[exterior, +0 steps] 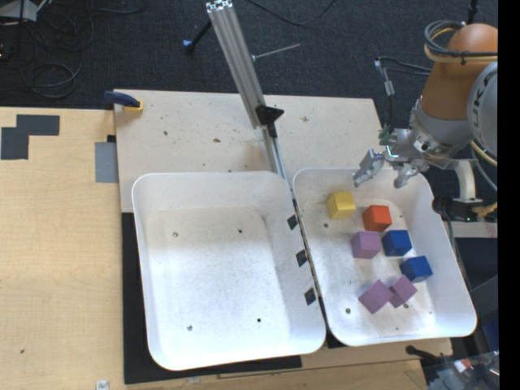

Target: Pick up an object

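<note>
The gripper (387,169) hangs over the far edge of the right bin (455,315). Its two fingers (367,169) are spread apart, and nothing sits between them. They point down toward the bin.

All the blocks lie in the right bin, below the fingers and nearer the front of the bench. The yellow block (341,205) is the closest one. It sits just below the fingers and a bit to the left side of the picture. The orange block (377,217) is next to it, almost right under the fingers but farther toward the front. These two blocks are near each other but do not touch.

Past the orange block there is a purple block (366,244) and a blue block (396,242). They sit side by side and look like they touch. A second blue block (416,268) lies a little farther from the fingers. The last two purple blocks (387,293) are the farthest from the fingers. They press against each other near the front of the bin.

The arm (455,80) is orange and grey, and it comes in from the right side of the picture. The left bin (154,218) is well away from the fingers. A silver pole (242,63) leans up from the spot where the two bins meet.
</note>
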Motion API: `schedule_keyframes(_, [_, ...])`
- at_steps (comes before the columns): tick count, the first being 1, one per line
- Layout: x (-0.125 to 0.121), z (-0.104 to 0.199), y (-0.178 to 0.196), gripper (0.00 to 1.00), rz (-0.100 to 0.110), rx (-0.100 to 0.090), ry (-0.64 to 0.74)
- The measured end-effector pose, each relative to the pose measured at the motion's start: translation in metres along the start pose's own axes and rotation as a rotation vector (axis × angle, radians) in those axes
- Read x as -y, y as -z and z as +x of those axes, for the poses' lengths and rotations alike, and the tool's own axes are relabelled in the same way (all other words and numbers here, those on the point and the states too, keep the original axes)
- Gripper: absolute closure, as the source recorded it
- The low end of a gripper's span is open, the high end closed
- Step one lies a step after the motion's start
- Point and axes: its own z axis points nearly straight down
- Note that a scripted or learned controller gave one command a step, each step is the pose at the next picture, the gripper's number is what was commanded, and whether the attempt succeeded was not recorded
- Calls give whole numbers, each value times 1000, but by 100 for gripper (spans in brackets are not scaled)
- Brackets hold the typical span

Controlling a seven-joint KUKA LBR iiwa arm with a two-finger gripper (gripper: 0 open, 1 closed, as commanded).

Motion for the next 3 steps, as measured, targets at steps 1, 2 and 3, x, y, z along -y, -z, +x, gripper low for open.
schedule_keyframes(1, [-1,0,3,0,-5,2,3])
schedule_keyframes(2, [5,-7,-56,0,0,1,-2])
schedule_keyframes(3, [-1,-8,-81,0,-25,6,0])
